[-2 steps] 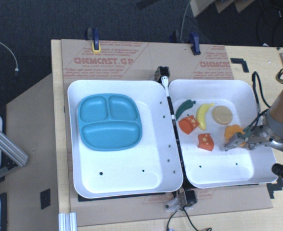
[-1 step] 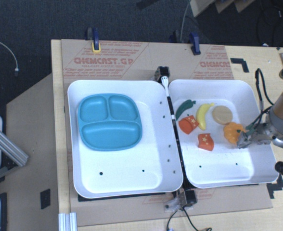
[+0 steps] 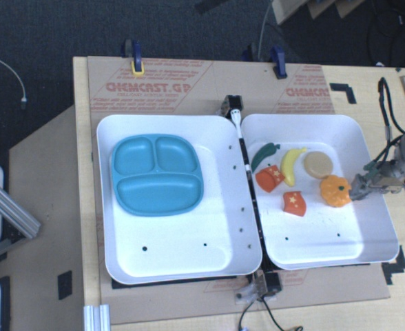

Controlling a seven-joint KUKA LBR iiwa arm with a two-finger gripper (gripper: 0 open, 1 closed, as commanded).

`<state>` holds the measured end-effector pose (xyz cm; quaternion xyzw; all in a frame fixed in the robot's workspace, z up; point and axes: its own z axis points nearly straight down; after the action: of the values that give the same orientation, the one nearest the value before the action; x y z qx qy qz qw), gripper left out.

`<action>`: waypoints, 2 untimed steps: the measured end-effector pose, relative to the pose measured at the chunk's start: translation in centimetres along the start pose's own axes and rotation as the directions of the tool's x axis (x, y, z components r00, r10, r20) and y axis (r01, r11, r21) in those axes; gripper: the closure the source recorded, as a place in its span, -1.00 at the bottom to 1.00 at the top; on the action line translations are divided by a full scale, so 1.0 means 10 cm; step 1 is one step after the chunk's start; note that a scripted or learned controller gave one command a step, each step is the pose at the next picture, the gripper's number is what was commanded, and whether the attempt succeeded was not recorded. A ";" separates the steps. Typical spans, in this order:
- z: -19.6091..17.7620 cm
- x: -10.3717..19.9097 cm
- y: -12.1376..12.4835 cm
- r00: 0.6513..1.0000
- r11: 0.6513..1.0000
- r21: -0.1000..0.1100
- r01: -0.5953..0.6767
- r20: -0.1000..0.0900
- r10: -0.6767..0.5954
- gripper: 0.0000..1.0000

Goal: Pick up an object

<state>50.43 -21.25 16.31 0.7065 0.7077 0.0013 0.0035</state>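
Toy food (image 3: 294, 173) is gathered in right bin (image 3: 368, 234) | blue divided plate (image 3: 158, 174) is held by left bin (image 3: 182, 257) | gripper (image 3: 363, 185) is seen beside orange piece (image 3: 335, 191); grip state cannot be told.

The gripper (image 3: 362, 186) reaches in low from the right; its wrist lies near-level.

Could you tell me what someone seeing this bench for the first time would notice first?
Probably the blue divided plate, which takes up much of the left bin. Next comes the bright cluster of toy food in the right bin: a yellow banana, two red pieces, a green piece, a tan disc and an orange fruit. The hand sits right beside that orange fruit, at the bin's right side.
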 end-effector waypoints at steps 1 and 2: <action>-0.59 -0.02 0.11 1.000 1.000 0.000 0.000 0.000 0.000 1.00; -0.83 -0.02 0.12 1.000 1.000 0.002 0.000 0.000 0.000 1.00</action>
<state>51.55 -21.42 24.67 0.7066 0.7076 0.0007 0.0026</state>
